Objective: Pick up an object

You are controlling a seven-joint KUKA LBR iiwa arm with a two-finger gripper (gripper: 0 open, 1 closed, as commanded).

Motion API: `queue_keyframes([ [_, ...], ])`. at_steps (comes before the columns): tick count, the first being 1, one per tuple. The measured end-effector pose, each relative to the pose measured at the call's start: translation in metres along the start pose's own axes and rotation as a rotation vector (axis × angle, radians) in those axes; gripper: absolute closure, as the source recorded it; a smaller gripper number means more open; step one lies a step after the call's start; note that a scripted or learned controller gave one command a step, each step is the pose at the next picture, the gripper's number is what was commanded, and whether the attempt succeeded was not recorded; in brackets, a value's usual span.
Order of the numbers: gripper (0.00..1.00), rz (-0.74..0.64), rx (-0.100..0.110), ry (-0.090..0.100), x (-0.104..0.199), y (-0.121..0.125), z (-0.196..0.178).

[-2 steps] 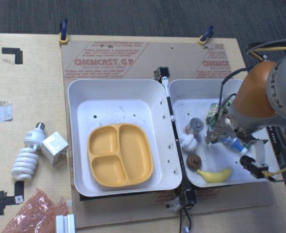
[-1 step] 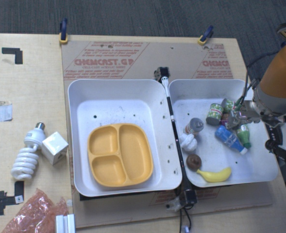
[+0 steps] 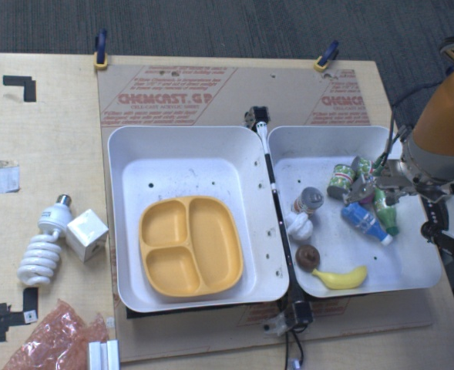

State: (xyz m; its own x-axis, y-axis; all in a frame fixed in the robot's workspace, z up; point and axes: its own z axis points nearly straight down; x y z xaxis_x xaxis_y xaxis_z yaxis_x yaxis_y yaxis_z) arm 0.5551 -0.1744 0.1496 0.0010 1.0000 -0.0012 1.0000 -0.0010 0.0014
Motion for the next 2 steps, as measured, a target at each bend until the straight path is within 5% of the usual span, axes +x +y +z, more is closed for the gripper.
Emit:
queue_keyframes([
  [1, 0.0, 0.003, -0.014, -0.01, 0.033, -0.027, 0.044],
  [2, 1.0, 0.004, -0.018, -0.011, 0.032, -0.025, 0.032],
])
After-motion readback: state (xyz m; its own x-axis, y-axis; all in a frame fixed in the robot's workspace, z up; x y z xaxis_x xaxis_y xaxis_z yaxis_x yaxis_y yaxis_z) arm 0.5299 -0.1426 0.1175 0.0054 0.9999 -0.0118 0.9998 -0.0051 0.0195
